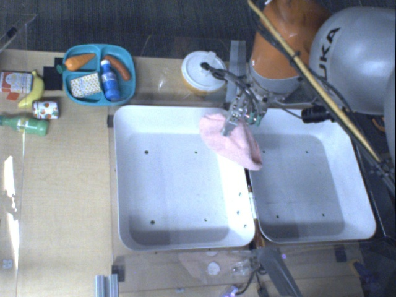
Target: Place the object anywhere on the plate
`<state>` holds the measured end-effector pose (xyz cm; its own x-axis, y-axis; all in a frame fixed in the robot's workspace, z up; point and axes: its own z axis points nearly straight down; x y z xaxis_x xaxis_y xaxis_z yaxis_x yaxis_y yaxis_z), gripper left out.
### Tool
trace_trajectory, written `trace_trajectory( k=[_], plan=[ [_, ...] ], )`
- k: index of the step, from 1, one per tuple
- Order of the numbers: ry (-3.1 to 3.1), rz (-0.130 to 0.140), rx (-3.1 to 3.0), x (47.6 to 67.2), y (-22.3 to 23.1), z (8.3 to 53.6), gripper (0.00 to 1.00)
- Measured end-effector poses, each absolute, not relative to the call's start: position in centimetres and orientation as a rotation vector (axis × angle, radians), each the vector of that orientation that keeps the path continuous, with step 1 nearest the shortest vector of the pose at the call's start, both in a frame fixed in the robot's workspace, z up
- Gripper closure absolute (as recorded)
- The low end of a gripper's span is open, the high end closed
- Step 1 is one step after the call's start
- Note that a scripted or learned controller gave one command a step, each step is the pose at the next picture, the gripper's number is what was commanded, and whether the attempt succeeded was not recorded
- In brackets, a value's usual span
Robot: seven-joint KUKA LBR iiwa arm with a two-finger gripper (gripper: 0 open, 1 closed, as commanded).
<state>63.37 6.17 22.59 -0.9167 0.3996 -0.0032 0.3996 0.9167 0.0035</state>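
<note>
Pink cloth draped over the shared wall between left bin and right bin, at about 12 o'clock of the seam; bulk lies on the left-bin side, lower corner trails toward 5 o'clock onto the divider. Tool sits directly on the cloth's upper edge, arm reaching in from 2 o'clock. Fingers lost in the clutter of the wrist and cloth folds: cannot tell whether spread or pressed together, nor whether any fabric is pinched.

Blue plate at 10 o'clock of the left bin, out on the surface, divided into compartments and already carrying toy food and a small bottle. White-lidded yellow cup stands between plate and arm, near the far bin wall.

Handling judgement: cloth looks light, limp, non-fragile, no slip risk on the fingers but prone to partial grips. Will sag and swing once lifted; trailing corner likely to drag over the bin wall or snag the cup on the way to 10 o'clock. Best hold: a raised fold or bunched ridge near the upper middle, pinched deep, not a thin edge. Lift high enough to clear the wall before moving across. Placement tolerant: any drape over the plate counts.
</note>
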Motion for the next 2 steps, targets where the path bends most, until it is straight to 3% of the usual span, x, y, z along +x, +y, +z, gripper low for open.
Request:
trace_trajectory(
  k=[1,2],
  plan=[
    [3.137,0.004,0.014,60.9,10.7,23.6,1.0],
    [3.138,0.004,0.0,58.7,14.8,23.3,1.0]
  ],
)
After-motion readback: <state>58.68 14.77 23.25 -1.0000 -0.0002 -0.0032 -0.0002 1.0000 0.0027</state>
